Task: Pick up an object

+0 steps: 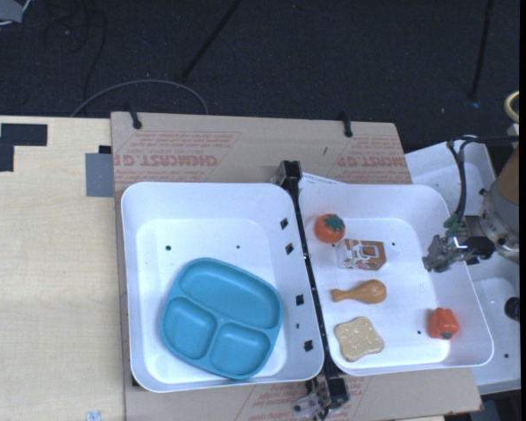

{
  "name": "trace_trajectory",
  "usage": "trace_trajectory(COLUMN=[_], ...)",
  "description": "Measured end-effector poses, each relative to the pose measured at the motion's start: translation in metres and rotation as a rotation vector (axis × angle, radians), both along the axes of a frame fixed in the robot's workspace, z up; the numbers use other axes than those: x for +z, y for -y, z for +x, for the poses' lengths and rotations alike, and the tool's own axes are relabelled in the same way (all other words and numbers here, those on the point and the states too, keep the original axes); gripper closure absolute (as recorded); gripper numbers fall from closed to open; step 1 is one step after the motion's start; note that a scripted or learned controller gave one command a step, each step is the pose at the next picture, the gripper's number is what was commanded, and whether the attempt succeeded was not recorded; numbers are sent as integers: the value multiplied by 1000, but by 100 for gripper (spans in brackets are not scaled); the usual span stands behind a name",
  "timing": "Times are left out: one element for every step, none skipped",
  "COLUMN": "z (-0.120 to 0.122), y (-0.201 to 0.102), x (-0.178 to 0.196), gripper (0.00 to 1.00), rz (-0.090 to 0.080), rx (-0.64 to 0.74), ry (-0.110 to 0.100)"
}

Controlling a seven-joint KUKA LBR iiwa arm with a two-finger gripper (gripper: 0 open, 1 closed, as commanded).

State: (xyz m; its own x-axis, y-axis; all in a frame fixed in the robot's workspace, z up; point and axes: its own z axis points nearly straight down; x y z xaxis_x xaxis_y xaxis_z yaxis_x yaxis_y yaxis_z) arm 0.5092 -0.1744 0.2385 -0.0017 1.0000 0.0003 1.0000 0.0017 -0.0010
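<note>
Nearest the camera, the right bin [394, 202] holds a beige toast-shaped piece [358, 338] close to its front rim, with a small red-orange toy [443, 323] off in the front right corner. Just behind the toast lies a tan drumstick [361, 293], then a small brown-and-white packet [363, 253] whose print is too small to read, and farthest back a round orange toy with a green top [330, 227]. The left bin [145, 226] carries a blue three-compartment plate [221, 317] tilted toward its front. Over the right bin's right rim hangs the claw [440, 257]; whether it is released or clenched cannot be told, and nothing is seen between its tips. The arm behind it is cut off at the frame edge. Beyond the bins, cardboard [245, 152] on the table shows upside-down red lettering, partly hidden.
</note>
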Motion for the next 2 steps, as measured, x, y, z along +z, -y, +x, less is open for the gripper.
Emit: trace_trajectory(z=[11, 18], y=[-44, -105], x=[0, -8], gripper=[100, 100], rz=[1, 2], rx=[2, 3], ry=[-1, -3])
